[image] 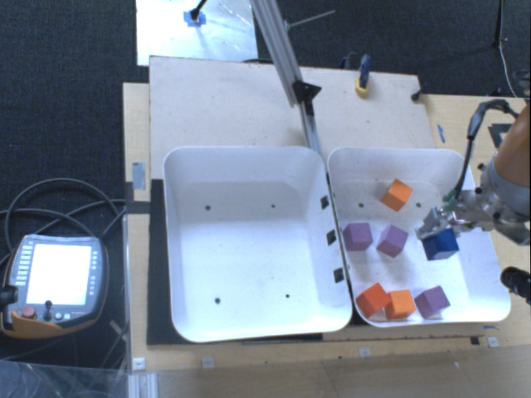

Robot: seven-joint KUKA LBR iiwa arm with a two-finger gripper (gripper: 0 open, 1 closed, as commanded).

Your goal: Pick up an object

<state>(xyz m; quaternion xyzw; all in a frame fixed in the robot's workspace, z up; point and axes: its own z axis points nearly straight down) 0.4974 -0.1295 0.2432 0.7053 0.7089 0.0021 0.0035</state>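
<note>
The right bin point(489, 309) holds several small cubes. An orange cube point(397, 194) lies near its back. Two purple cubes point(358, 236) point(392, 240) sit side by side in the middle. Along the front wall lie a red-orange cube point(372, 298), an orange cube point(400, 303) and a purple cube point(431, 301). A blue cube point(441, 245) is right of centre. My gripper point(435, 223) reaches in from the right; its tip is directly over the blue cube's upper edge and covers part of it. Whether the tip touches the cube, I cannot tell.
The left bin point(178, 247) stands beside the right one, with a shared divider wall point(332, 239) between them. A slanted metal pole point(278, 44) crosses the bench at the back. A teach pendant point(51, 284) lies on the floor at the left.
</note>
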